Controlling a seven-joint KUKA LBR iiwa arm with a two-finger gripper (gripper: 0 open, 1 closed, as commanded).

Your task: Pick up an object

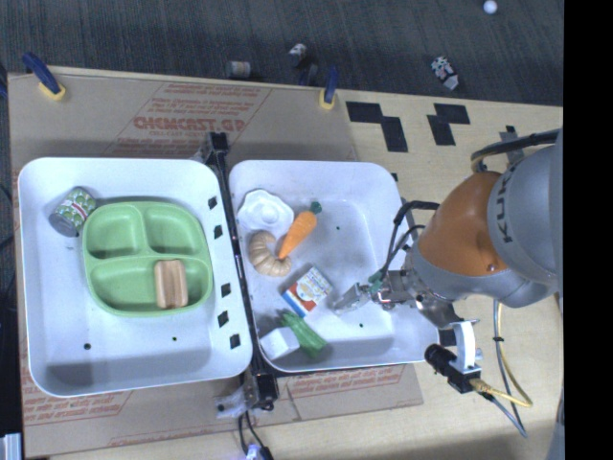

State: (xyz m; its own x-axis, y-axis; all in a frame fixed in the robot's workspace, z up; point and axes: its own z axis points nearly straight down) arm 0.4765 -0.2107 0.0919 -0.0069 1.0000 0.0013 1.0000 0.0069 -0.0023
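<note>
Reaching into the right bin (383, 185) near its front-right corner, the gripper (351, 298), whose opening I cannot tell, hangs beside the small carton (308, 290), and closing off-centre could likely shove it toward the croissant (265, 251) and carrot (299, 233) beyond.
</note>
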